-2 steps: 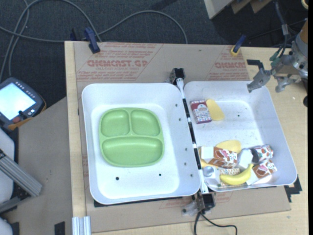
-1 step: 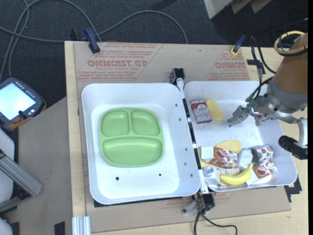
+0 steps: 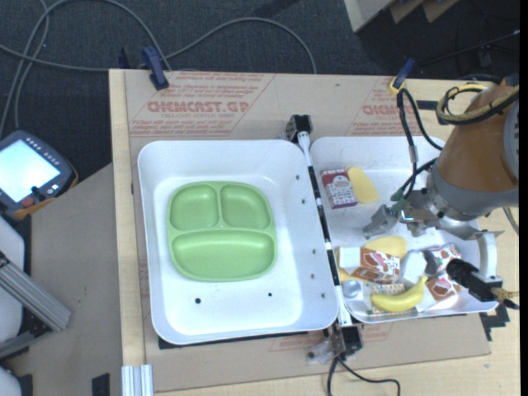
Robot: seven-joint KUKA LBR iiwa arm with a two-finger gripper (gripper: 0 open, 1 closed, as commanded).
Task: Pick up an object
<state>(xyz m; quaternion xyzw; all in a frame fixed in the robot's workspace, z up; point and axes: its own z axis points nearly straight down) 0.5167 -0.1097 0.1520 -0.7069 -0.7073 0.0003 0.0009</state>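
arm is in from the right, wrist hanging over the right bin (image 3: pixel 330 151). pincer (image 3: pixel 403 213) sits above the clutter near the bin's middle; from this angle i cannot tell how it is set, and i see nothing held in it.

step in hand, as i judge it: choosing and closing on one object. the banana (image 3: pixel 402 297) lies at the near edge, touching a printed packet (image 3: pixel 378 265), so a grab there may catch two things. the yellow block (image 3: pixel 362 185) near the far end, just beside the small red box (image 3: pixel 337 188), looks like the freer target. i would come straight down, centred on one item, well off the bin wall.

containers: right bin holds the box, block, banana, packets and a yellow wedge (image 3: pixel 386 247). left bin (image 3: pixel 157 221) holds a green divided tray (image 3: pixel 221 231), compartments bare. both bins rest on the bench (image 3: pixel 124 320).
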